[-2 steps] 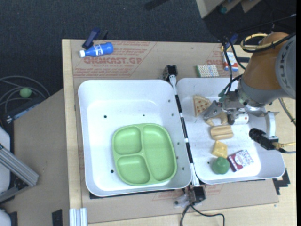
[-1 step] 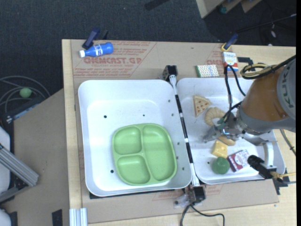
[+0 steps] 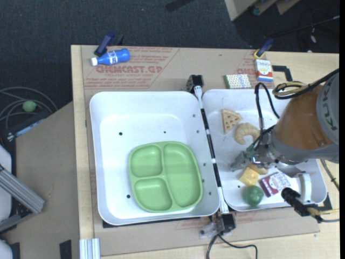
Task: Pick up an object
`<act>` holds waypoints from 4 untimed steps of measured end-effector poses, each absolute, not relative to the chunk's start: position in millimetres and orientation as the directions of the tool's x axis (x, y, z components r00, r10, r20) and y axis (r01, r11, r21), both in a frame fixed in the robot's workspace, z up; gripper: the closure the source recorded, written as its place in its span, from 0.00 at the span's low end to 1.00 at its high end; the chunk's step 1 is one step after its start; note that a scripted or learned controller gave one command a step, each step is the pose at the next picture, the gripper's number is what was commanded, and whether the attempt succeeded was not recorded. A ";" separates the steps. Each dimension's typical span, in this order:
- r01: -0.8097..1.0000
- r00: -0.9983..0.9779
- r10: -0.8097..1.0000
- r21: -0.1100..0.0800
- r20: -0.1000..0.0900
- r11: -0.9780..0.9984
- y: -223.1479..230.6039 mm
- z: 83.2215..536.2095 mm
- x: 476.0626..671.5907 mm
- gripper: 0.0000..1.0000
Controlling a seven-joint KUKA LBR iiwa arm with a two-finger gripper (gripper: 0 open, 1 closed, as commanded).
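Observation:
The right bin (image 3: 230, 183) holds several toy foods. A pizza slice (image 3: 230, 120) and a tan croissant (image 3: 246, 132) lie toward its back. Near the front are a yellow cheese block (image 3: 249, 176), a green ball (image 3: 252, 196) and a red packet (image 3: 275, 183). My gripper (image 3: 249, 159) is low in this bin, just above the yellow block and in front of the croissant. The orange-banded wrist (image 3: 302, 125) covers the bin's right side. Nothing can be seen held.
The left bin (image 3: 108, 123) contains a green divided plate (image 3: 164, 176). On the bench behind the bins lie a blue-and-white bottle (image 3: 110, 57), a small patterned card (image 3: 237, 81) and a small box (image 3: 263, 70). A black clamp (image 3: 195, 82) sits between the bins.

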State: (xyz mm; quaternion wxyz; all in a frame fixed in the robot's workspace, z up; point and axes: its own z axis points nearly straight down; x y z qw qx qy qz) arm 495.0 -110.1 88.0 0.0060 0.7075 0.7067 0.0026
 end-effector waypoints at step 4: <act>1.000 -0.002 1.000 0.002 0.002 0.002 -24.2 185.6 573.6 1.00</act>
